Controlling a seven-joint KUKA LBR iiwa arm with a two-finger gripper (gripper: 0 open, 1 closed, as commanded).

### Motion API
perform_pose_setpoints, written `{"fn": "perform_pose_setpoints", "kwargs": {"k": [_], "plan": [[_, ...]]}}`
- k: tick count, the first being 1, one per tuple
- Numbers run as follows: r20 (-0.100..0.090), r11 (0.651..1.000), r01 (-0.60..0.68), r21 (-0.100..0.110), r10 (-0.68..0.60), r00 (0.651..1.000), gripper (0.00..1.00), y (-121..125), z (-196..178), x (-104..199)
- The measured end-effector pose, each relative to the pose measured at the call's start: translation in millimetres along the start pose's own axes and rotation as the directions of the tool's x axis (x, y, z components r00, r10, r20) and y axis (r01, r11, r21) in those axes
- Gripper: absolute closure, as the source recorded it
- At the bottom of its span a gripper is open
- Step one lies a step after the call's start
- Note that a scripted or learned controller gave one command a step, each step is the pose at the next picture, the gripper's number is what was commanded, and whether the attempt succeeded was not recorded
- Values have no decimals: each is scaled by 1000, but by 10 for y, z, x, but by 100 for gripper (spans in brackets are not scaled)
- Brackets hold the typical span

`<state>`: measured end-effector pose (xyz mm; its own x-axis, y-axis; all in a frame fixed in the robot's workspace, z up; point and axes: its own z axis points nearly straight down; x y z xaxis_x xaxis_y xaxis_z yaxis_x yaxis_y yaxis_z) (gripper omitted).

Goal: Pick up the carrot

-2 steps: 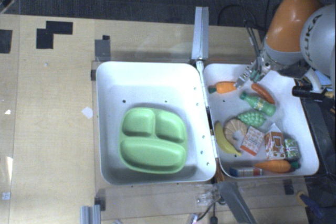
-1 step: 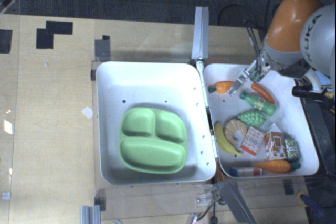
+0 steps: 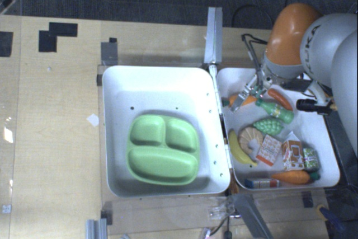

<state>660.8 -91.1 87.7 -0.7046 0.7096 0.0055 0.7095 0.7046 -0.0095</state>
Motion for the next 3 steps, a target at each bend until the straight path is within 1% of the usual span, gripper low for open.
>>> {"fn": "perform_pose_setpoints", "kwargs": {"k": [1,2,3], "plan": [[19,1000,5,-22,-5,1000,100,85,-145,-13],[12,998,-65,-19,65,998,100,283,-1385,517],[13,1000,0,-16,0,1000,100,-16,-1926,424]]}}
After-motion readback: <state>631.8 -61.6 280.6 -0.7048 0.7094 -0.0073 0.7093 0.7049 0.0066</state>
